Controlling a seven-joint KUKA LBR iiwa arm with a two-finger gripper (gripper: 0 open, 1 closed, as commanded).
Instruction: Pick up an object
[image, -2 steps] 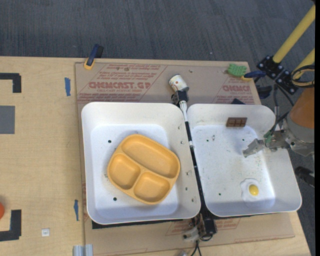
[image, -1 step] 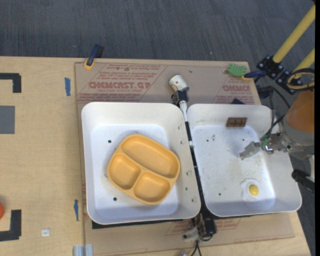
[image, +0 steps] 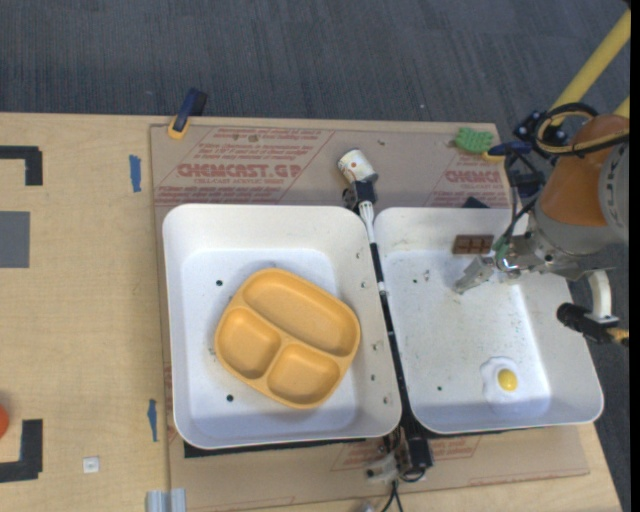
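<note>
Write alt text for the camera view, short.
The arm's pincer sits low over the right bin, near its back wall by a small brown block, with a fried egg toy nearer the front. The left bin holds a yellow divided plate.
</note>
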